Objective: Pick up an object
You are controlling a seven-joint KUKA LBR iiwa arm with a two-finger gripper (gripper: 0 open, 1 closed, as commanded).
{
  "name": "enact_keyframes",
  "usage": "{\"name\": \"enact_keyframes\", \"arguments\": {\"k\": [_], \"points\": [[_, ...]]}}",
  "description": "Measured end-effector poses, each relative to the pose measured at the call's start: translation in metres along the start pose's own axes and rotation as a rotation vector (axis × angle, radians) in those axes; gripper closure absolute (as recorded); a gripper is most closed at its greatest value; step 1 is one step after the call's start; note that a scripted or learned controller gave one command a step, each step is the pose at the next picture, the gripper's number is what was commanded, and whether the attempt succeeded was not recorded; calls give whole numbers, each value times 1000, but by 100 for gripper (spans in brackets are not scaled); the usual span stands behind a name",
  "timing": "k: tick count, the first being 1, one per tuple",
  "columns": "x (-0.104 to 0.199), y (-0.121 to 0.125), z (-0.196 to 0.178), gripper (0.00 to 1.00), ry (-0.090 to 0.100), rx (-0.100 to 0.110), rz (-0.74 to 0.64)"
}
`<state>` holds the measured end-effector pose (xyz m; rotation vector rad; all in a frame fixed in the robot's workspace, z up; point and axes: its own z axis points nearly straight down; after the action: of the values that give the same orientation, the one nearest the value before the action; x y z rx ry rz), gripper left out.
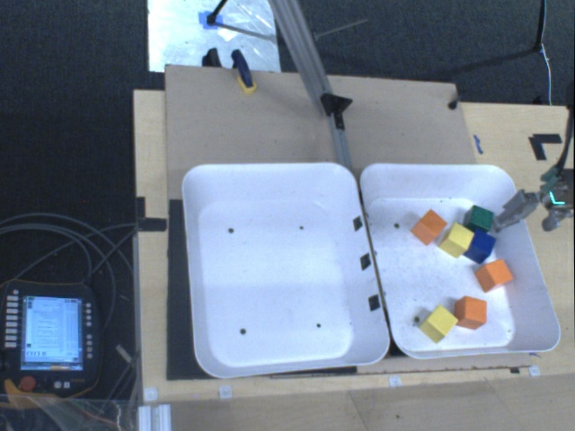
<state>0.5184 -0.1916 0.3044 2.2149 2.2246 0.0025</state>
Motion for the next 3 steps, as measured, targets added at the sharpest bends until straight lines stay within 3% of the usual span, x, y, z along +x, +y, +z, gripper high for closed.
{"name": "enact_keyframes", "arguments": {"k": [3], "points": [[4, 15, 157, 0, 2, 6, 1]]}}
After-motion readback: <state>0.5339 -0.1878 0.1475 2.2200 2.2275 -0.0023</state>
